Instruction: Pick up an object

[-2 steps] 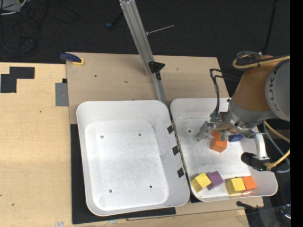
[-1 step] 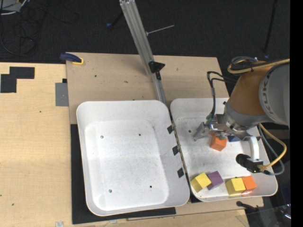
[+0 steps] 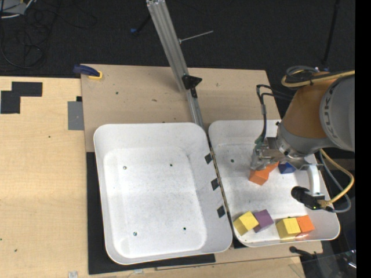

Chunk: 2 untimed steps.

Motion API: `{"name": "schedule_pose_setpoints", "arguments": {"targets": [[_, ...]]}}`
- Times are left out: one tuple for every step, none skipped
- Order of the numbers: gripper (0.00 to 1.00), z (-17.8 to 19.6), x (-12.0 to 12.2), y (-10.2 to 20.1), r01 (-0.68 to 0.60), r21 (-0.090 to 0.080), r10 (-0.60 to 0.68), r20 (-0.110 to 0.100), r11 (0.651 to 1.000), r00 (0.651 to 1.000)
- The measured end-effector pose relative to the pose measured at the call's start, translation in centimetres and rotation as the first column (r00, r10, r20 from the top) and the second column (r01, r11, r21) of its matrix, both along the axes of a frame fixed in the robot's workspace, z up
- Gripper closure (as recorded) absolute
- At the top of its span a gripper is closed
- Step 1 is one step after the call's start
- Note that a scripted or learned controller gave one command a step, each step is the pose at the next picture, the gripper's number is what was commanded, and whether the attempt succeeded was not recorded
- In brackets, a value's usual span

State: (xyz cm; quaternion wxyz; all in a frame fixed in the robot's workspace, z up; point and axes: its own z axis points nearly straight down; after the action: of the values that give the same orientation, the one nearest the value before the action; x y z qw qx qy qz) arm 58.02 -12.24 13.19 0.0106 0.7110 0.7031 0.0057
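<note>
The metal two-finger gripper (image 3: 265, 158) hangs over the right-hand shallow white plastic bin (image 3: 232, 141), its fingers narrowed on the top of a small orange cube (image 3: 259, 176), which sits tilted between them with one corner lowest; whether that corner touches the bin floor cannot be told. The cube looks matte and plain, with no marking that can be read. Just right of it, partly under the wrist, lies a small blue block (image 3: 286, 168). Above the gripper the arm's broad orange band (image 3: 304, 114) meets a smooth grey casing. Near the bin's front edge rest a yellow cube (image 3: 246, 222) touching a purple cube (image 3: 264, 218), and further right a second yellow cube (image 3: 287, 227) against another orange block (image 3: 305, 224). The left white bin (image 3: 110, 141) has a speckled floor.
</note>
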Motion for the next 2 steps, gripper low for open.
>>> {"name": "schedule_pose_setpoints", "arguments": {"targets": [[1.00,5.3,1.1,-0.1,-0.011,0.007,0.012,-0.021,1.000,1.000],[1.00,10.2,1.2,-0.2,-0.012,0.007,0.013,-0.021,1.000,1.000]]}}
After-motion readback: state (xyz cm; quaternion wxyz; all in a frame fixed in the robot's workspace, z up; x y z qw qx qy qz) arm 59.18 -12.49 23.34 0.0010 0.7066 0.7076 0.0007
